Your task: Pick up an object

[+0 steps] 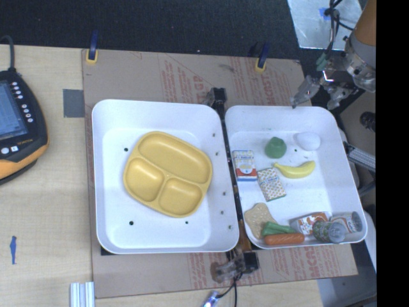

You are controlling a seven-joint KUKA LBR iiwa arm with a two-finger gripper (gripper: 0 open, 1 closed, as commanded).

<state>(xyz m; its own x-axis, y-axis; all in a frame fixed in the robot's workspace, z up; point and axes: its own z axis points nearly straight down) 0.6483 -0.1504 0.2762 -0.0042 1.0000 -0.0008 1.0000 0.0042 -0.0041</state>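
We see two white bins side by side on a desk. The left bin (105, 171) holds a yellow divided tray (167, 173). The right bin (342, 171) holds a green ball (276, 148), a white egg (307, 140), a banana (295, 169), a small carton (244, 165), a cracker packet (271, 185), a carrot (284, 239) and a can (319, 225). The end effector (316, 92) hangs above the right bin's far edge, fingers spread apart, gripping nothing.
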